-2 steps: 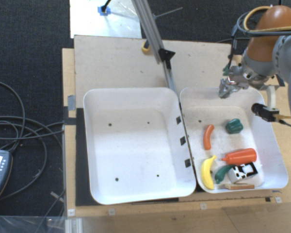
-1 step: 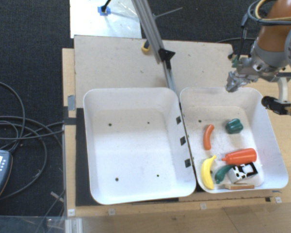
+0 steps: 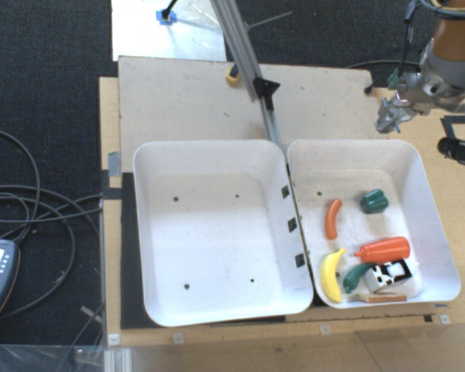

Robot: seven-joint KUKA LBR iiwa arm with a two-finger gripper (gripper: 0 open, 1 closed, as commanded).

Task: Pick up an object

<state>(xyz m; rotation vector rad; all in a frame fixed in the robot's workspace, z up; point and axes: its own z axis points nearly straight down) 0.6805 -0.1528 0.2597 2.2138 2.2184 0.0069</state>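
At the upper right of the frame the tool (image 3: 390, 121) hangs over the desk (image 3: 310, 103), just above the far rim of the right bin (image 3: 430, 188); I cannot tell its state. Lower in that bin lie a green pepper (image 3: 374, 201), an orange sausage (image 3: 332, 218), a red bottle (image 3: 384, 249) and a yellow banana (image 3: 332, 274). The left bin (image 3: 151, 231) sits beside it.

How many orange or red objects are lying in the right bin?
2. The orange sausage lies near the middle of the right bin. The red bottle lies nearer the front, beside the banana. Smaller ones may be hidden under the front pile.
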